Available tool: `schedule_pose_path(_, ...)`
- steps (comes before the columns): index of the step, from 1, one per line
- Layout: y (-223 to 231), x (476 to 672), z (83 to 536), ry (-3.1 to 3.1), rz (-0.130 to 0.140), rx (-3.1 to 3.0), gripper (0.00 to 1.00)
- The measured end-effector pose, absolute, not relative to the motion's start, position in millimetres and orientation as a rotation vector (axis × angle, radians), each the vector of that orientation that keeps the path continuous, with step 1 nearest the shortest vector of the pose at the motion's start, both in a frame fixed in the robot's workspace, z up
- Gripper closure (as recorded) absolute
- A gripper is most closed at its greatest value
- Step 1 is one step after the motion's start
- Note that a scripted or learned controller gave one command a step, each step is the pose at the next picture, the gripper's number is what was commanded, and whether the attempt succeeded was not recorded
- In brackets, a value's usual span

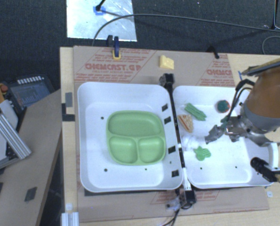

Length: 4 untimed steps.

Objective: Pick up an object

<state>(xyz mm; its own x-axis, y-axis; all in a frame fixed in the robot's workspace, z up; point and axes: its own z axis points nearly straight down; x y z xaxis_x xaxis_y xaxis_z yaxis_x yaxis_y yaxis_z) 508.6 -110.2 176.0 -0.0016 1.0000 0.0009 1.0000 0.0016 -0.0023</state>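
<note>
Gripper (pixel 214 134) low over right bin (pixel 234 175), tips just above green toy (pixel 202 153); grip state impossible to tell at this angle, nothing seen between the tips. Nearest candidates: green toy just below-left, wedge (pixel 186 122) near divider, green strip (pixel 195 111) and ball (pixel 222 106) further up. Risks: descent landing beside toy and nudging it off; closing on air; ball rolling if bumped. Tray (pixel 135 138) in left bin well apart.

You see smooth, glossy white plastic bins (pixel 90 126) — the green tray (pixel 134 138) matt plastic, the board (pixel 144 65) beneath them printed cardboard, the foil sheet (pixel 85 13) shiny
</note>
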Motion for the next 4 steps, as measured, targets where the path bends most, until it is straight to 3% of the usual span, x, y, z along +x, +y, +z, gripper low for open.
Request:
schedule_pose_path(1,-115,513.8,116,-2.221,0.003,-2.223,0.00)
schedule_pose_path(2,-114,514.9,129,-2.225,-0.002,-2.222,1.00)
schedule_pose_path(4,-111,521.4,256,-2.232,-0.007,-2.221,1.00)
